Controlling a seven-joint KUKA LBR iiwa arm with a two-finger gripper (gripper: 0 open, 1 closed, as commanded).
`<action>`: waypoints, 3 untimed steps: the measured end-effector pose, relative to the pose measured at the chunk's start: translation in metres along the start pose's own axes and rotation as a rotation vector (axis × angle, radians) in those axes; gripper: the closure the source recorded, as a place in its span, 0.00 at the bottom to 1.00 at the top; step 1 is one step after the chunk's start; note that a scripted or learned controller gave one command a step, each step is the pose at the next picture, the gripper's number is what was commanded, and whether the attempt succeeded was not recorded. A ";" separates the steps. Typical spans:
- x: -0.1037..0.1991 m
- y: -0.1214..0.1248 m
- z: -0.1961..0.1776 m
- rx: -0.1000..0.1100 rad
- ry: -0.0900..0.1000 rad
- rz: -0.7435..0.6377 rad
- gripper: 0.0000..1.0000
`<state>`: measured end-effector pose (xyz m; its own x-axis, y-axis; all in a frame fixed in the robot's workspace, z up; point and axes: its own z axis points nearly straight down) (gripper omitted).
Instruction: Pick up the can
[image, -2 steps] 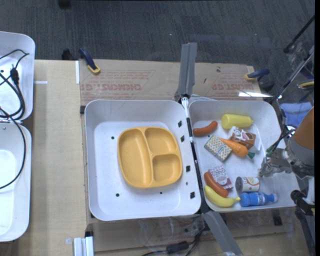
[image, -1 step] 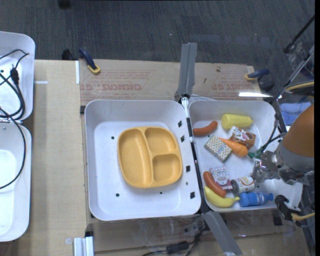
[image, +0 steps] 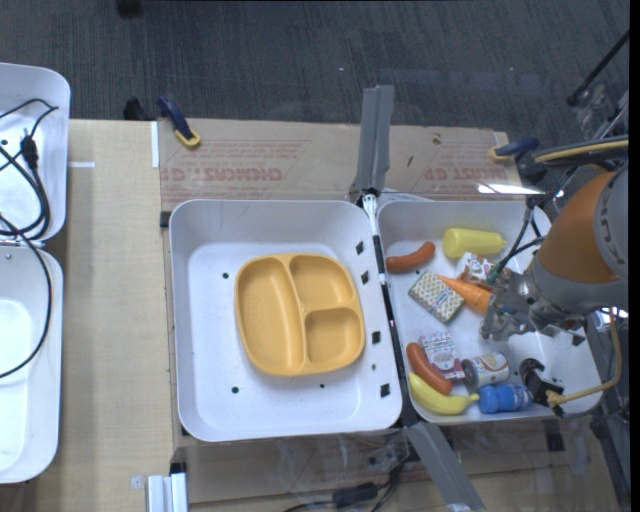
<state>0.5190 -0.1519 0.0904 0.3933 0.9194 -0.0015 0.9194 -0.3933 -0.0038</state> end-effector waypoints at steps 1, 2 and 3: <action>0.000 -0.001 -0.008 0.004 -0.002 -0.003 1.00; -0.005 0.039 -0.075 -0.003 -0.001 -0.005 1.00; -0.031 -0.033 -0.107 -0.001 0.000 -0.325 1.00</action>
